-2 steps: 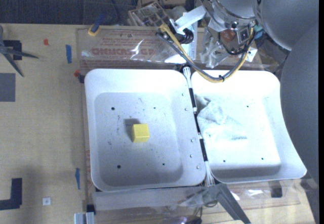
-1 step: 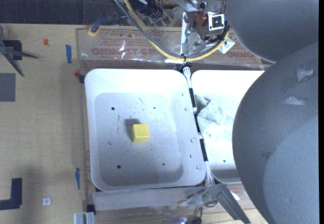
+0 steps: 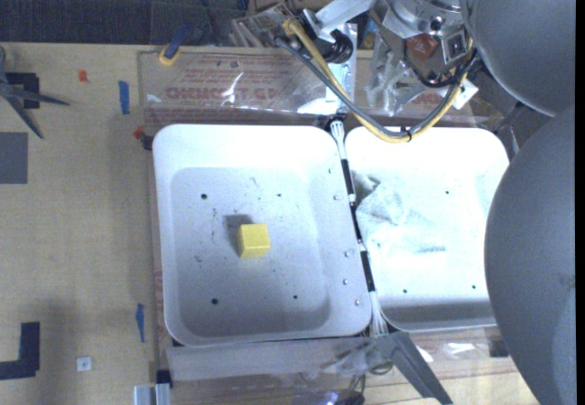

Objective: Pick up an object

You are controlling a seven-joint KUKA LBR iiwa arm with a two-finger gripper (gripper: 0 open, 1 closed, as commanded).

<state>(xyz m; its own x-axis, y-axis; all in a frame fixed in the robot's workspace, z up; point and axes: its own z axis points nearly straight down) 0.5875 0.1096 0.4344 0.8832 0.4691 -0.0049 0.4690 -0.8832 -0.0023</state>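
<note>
Sitting in the left bin, a yellow block.

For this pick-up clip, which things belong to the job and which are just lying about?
Job:
- yellow block, in the left bin
- gripper, above the bins' far edge

Lying about:
- clear crumpled plastic, in the right bin
- plastic sheet behind the bins
- blue tape marks on the bench
- yellow cable hanging off the arm

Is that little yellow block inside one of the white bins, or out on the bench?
Inside. The yellow block lies on the floor of the left bin, near its middle, within its raised rim.
</note>
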